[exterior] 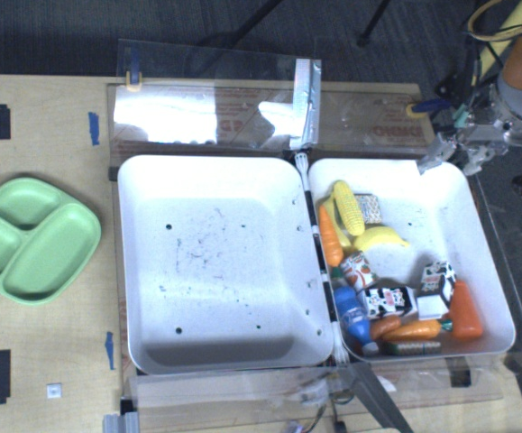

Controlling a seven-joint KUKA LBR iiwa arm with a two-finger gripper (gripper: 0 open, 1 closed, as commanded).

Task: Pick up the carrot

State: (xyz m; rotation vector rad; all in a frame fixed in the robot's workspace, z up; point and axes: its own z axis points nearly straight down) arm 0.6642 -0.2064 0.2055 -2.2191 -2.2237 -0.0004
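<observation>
- The left bin [211, 260] has an open floor, free to pass from rim to rim.
- In the right bin [490, 269], the toys crowd the left wall and near edge: corn [347, 207], banana [380, 238], carrot [330, 234], cartons [389, 300] packed touching.
- Its far right corner and right side lie bare.
- A green tray [32, 239] sits on the surface's left edge, well apart.

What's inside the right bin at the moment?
The right bin holds a corn cob, banana, carrots, a blue bottle and small cartons. Anything beneath that pile is covered.
</observation>
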